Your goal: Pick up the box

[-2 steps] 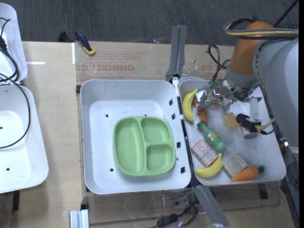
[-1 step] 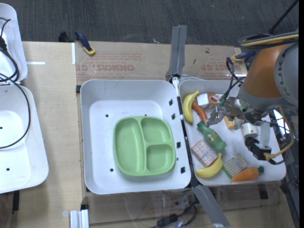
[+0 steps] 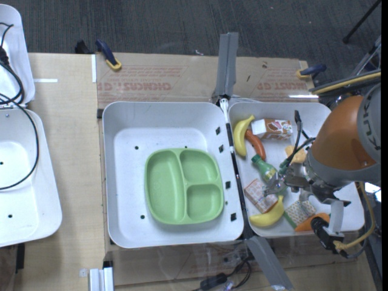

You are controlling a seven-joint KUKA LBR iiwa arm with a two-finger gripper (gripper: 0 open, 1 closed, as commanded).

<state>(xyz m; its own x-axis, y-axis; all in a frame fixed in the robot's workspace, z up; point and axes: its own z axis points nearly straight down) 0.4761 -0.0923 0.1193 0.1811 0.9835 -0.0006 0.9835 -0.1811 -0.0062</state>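
gripper low in the right bin, finger state indiscernible; box rests near the bin's far wall, up-view and slightly left of gripper, long axis running left-right.

Fixed overhead, looking down at a slant from well back, taking in both white bins side by side and bench; arm entering from 3 o'clock.
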